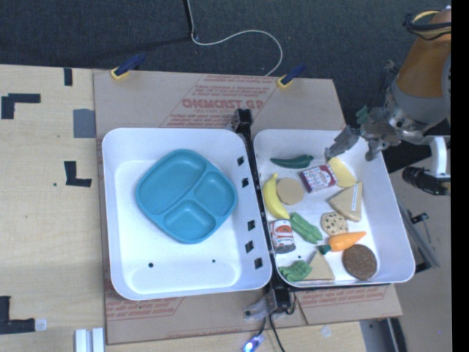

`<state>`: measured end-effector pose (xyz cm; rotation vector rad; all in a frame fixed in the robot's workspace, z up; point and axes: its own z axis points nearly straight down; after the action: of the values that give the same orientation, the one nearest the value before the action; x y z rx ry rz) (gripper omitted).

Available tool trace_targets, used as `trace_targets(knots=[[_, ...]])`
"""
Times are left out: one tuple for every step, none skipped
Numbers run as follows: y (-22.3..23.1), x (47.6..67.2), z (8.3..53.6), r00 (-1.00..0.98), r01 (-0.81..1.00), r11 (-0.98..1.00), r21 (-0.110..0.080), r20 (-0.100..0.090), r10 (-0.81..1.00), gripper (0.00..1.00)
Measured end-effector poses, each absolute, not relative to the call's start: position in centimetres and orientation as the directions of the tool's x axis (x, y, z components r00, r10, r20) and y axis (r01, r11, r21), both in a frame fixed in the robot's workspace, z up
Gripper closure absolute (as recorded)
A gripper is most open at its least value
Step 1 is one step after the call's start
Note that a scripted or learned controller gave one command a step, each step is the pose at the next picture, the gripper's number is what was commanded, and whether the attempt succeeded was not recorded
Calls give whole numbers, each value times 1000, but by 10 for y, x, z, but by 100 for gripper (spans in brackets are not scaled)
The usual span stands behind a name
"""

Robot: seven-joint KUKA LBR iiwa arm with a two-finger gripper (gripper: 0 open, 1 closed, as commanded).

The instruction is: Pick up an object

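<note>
Hovering at the top right corner of the right bin (399, 218), gripper (355, 144) is up near the rim with two fingers (337, 147) splayed apart, nothing between them. One finger tip points down toward the yellow lemon-like piece (341, 171), just above it as seen from this angle; can't tell whether it touches. The other finger sits over the bin's right edge.

Task status, as I judge it: no pick made yet. Nothing lifted, everything lies in the bin. Looks like approach phase, descent and closing left to do.

Candidates near the gripper: the yellow piece, the small red-labelled packet (316, 177) just beside it, green pepper (292, 160) further left along the top wall. Further out: tan round biscuit (289, 191), banana (274, 196), cheese wedge (347, 202), cookie (333, 222), green pickle-like piece (305, 227), carrot (344, 240), brown round patty (360, 261), small can (283, 235), sandwich triangle (319, 268) with a green leafy bit (295, 272) at the bottom. Items are packed close, several touching, so a clean grasp on one will be tight.

Left bin (117, 196) holds a blue divided plate (186, 195), well apart from the gripper.
</note>
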<state>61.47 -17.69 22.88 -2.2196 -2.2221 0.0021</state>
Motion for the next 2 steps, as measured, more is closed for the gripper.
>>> trace_targets(knots=[[-122,564,280,-6,1000,6,1,2,1000,0],[-91,519,278,-3,1000,3,-5,2,1000,0]])
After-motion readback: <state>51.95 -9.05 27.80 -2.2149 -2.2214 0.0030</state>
